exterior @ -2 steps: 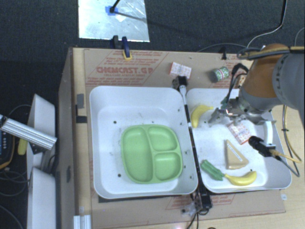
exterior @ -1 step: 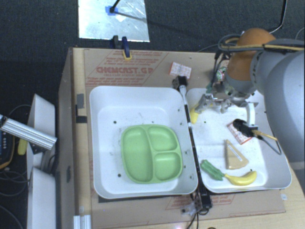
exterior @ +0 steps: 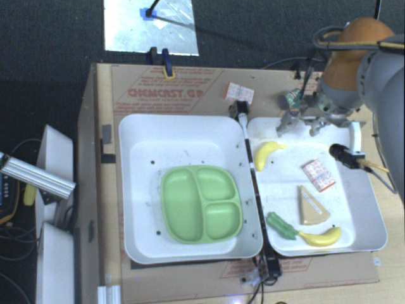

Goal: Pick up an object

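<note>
Banana (exterior: 267, 153), yellow, curved, lying in right bin (exterior: 361, 201)

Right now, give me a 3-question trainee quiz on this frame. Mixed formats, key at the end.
1. True or false: the green divided plate sits in the same bin as the bananas.
2. Multiple choice: what lies right beside the green vegetable-shaped piece near the right bin's front edge? A) the small red-and-white packet B) a banana C) the plate
3. Fill in: the gripper hovers over the right bin's ___ edge (far or near).

Key
1. False: the plate is in the left bin; both bananas, including the other one, are in the right bin.
2. B
3. far
</note>
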Tool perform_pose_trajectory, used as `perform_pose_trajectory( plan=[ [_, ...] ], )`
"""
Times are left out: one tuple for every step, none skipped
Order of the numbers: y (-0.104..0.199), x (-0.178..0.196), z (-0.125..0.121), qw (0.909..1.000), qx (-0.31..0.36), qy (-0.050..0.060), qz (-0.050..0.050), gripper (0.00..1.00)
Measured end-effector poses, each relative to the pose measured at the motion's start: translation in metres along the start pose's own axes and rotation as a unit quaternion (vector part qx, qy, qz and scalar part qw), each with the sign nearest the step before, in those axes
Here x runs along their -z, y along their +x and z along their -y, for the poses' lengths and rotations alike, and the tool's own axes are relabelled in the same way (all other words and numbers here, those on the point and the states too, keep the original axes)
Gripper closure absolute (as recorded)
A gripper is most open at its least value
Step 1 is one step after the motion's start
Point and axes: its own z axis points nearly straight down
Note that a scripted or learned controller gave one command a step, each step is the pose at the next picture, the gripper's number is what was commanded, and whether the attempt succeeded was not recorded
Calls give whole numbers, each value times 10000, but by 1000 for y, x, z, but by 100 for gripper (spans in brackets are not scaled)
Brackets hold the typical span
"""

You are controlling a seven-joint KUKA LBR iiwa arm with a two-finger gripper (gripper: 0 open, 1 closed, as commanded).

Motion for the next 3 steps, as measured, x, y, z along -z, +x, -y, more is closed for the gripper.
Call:
perform_pose_trajectory(
  plan=[
    [34, -38, 1, 10000, 16, 16, -8, 0],
    [31, -62, 12, 10000, 0, 15, -3, 0],
    [31, -51, 11, 10000, 4, -3, -2, 100]
  ],
)
